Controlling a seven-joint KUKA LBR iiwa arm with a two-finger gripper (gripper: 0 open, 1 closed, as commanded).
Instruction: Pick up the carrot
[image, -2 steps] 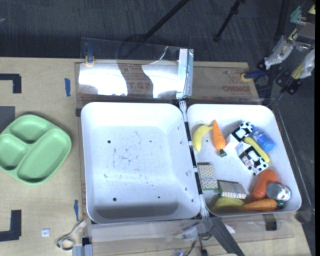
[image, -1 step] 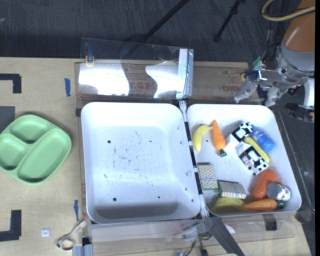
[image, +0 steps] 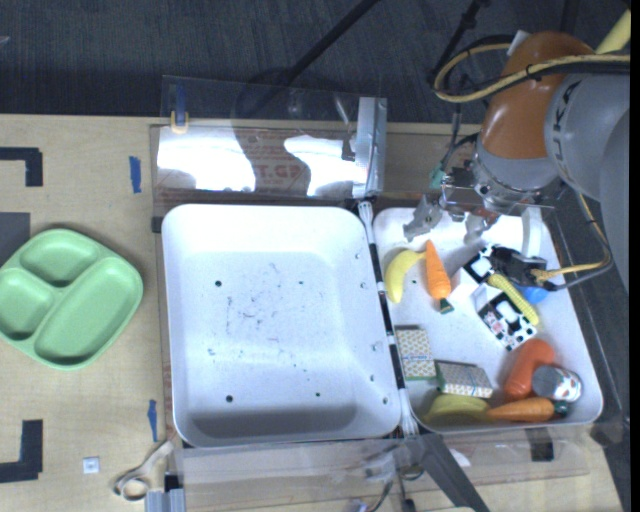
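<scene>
An orange carrot (image: 436, 270) with a small green stem end lies in the right bin (image: 575, 335), near its far left corner and right beside a yellow banana (image: 399, 272). My gripper (image: 447, 226) hangs over the carrot's far end. Its fingers (image: 420, 220) are spread wide, one on each side of the carrot tip, and do not pinch it. A second orange, carrot-like piece (image: 520, 408) lies along the near wall of the same bin.
The right bin also holds a second banana (image: 514, 296), a black-and-white box (image: 500, 312), a red-orange pepper (image: 526, 365), a silver can (image: 556, 383) and small cartons (image: 416, 352). The left bin (image: 270, 320) adjoins it. A green divided plate (image: 65, 295) sits at far left.
</scene>
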